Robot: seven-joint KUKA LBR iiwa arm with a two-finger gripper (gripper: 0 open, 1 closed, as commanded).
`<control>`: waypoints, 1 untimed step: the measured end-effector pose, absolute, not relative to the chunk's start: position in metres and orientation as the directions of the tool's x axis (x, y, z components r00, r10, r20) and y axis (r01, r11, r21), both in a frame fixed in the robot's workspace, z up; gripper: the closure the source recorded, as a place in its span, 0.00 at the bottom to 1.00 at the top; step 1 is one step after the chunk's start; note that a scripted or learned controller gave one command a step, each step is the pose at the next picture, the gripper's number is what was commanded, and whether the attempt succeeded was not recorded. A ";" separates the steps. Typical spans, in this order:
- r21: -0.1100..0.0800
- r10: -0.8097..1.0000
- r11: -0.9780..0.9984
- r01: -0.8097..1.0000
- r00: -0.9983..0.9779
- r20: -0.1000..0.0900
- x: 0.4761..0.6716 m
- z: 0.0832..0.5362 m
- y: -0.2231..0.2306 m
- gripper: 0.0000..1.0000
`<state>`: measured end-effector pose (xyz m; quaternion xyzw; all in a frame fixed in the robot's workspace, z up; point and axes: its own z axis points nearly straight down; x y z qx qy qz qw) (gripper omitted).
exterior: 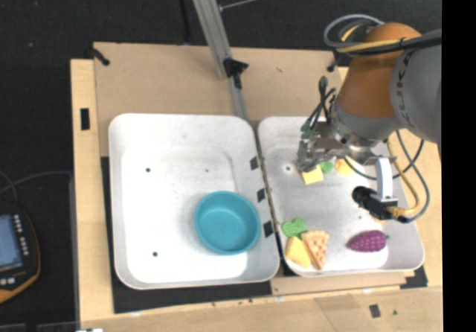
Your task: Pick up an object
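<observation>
My gripper (311,157) hangs low over the back of the right bin (335,211), under the orange wrist band. A small yellow-green block (313,175) lies right below its tip, touching or nearly touching it. A second small yellow piece (344,167) rests just to the right, partly under the wrist. Near the bin's front edge lie a green toy (294,227), a yellow wedge (297,251), an orange pizza-like slice (317,248) and a purple grape bunch (367,241).
The left bin (163,174) holds a teal bowl (223,222) near its front right corner. A black part with cables (374,202) hangs beside the arm over the right bin. A grey pole (212,25) slants up behind the bins.
</observation>
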<state>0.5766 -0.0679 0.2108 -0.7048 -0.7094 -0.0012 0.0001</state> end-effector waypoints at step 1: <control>0.001 1.000 0.008 1.000 -0.008 0.002 0.561 0.211 -0.012 1.00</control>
